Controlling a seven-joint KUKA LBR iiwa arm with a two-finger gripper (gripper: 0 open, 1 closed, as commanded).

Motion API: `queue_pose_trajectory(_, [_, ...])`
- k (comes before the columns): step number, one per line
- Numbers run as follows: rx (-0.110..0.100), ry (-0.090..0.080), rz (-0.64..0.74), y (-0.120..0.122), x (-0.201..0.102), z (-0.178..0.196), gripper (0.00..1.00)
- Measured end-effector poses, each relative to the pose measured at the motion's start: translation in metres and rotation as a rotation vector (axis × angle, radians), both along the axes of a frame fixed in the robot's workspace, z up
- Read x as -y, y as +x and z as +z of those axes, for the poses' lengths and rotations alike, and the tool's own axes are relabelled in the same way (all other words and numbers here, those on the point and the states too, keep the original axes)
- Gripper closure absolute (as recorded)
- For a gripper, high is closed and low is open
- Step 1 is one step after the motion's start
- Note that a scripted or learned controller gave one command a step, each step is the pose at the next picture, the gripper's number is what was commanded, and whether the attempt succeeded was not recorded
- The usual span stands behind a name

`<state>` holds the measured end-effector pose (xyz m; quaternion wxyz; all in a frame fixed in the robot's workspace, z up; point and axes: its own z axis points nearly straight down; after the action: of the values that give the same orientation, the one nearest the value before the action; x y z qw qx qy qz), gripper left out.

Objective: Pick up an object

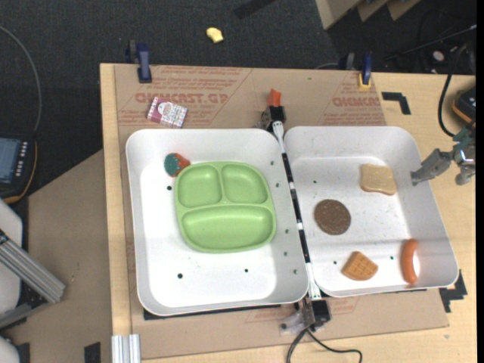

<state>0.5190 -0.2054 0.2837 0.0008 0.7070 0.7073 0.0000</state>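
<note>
The right bin (423, 203) holds a tan slice of toast (377, 179), a round brown patty (332, 216), an orange waffle piece (359, 266) and an orange-red sausage (410, 261). In the left bin (151, 255) lies a green divided plate (224, 206), with a small red and green item (177, 163) beside its upper left corner. My gripper (446, 165) hangs over the right bin's right rim, to the right of the toast and apart from it. Nothing is seen held in it.
A small pink and white packet (167, 111) lies on the cardboard behind the left bin. Blue clamps (141, 61) (366, 69) and an orange-tipped clip (274, 104) sit at the bench's far side. A yellow scrap (215, 34) lies on the dark floor.
</note>
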Motion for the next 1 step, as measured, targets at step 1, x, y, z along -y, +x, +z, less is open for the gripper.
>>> queue_pose_trajectory(1, [-0.013, 0.005, 0.001, 0.0518, 0.0169, -0.1603, 0.0])
